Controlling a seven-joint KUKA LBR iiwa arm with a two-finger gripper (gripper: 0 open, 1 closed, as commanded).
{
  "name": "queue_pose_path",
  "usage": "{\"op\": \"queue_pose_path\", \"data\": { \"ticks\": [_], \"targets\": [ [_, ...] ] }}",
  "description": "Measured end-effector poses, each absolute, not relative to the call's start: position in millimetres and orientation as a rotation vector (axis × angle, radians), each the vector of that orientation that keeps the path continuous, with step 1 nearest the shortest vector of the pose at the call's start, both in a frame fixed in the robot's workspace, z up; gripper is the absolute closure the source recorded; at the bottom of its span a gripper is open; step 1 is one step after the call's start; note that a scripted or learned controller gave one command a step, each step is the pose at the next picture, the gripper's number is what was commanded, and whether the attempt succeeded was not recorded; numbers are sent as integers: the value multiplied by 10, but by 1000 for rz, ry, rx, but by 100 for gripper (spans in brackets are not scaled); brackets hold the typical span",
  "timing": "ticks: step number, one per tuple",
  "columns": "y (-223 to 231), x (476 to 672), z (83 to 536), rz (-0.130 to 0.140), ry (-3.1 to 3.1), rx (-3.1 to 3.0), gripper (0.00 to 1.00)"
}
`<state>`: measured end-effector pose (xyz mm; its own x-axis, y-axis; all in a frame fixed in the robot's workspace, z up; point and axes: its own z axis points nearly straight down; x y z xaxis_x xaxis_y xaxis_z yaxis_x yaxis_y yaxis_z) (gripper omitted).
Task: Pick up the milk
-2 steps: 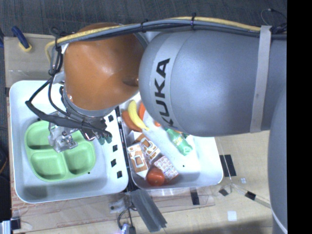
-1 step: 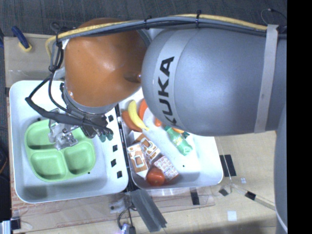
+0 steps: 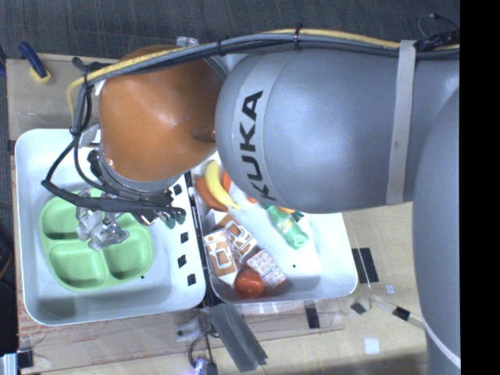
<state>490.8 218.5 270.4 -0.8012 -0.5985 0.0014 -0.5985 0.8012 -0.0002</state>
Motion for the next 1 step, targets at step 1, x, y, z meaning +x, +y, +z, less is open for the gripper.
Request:
{"op": "queue_pose_path", "data": {
  "ticks": [1],
  "targets": [
    [2197,4914,2810,2,-2980,996,100]
  ]
}}
